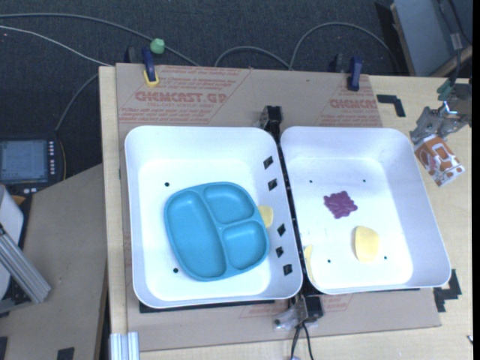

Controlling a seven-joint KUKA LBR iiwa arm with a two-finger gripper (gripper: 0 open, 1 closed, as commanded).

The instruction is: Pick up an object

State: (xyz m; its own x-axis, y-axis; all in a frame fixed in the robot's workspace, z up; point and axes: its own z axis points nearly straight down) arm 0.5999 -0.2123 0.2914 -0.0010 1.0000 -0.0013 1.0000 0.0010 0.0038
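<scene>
Two bins on board printed "CHEMCAST GP".
We count one blue tray (216, 229) in the left bin (142, 223); one purple piece (340, 204) and one yellow piece (366, 243) in the right bin (420, 223).

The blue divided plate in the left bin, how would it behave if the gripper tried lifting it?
The blue divided plate looks like rigid moulded plastic, so probably stiff and light. It lies flat and wide, so its low rim likely offers the only pinch point, and it may tilt when lifted from one edge.
</scene>
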